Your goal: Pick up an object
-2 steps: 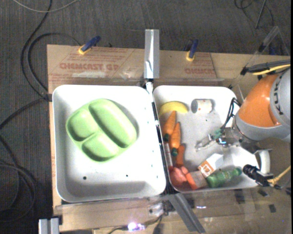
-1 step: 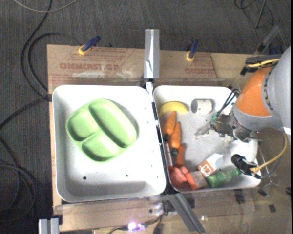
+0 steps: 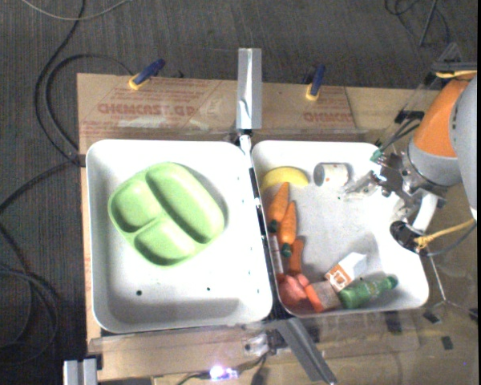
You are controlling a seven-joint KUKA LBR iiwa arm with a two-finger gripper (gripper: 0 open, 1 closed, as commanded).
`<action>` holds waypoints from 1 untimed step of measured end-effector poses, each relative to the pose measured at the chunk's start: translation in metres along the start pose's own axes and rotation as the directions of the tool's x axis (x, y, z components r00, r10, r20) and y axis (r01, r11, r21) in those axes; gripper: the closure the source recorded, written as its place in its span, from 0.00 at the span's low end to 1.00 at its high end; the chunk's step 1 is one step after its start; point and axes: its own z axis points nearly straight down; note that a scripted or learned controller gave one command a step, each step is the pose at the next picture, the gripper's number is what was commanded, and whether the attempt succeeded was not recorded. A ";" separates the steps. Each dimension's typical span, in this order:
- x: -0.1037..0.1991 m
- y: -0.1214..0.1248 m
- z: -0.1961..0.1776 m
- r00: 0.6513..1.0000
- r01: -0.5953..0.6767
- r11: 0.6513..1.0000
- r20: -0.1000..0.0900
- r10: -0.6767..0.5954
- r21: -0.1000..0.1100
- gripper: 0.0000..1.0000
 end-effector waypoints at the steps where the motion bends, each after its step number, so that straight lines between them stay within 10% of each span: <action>1: 0.033 0.053 0.017 0.999 0.038 0.999 -0.002 -0.038 -0.003 0.00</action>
